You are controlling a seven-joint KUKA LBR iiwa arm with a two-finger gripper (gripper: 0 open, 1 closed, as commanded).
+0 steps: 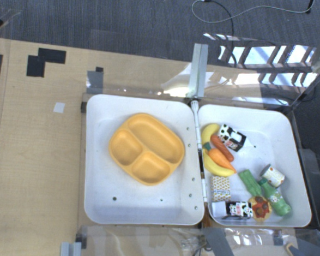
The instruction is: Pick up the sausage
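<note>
Right bin [290,134]: sausage [222,147] atop banana [215,162]

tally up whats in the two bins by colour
yellow: 2, plate and banana
orange or red: 3, carrot, sausage, round toy
green: 2, stick and bottle
black and white: 2, cartons
pale: 2, can and patterned square
total: 11

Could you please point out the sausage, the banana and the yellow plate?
sausage [222,147], camera view, middle of its reddish body, lying across the banana.
banana [218,165], camera view, lower curve of the peel.
yellow plate [176,139], camera view, right rim, in the left bin.
</note>
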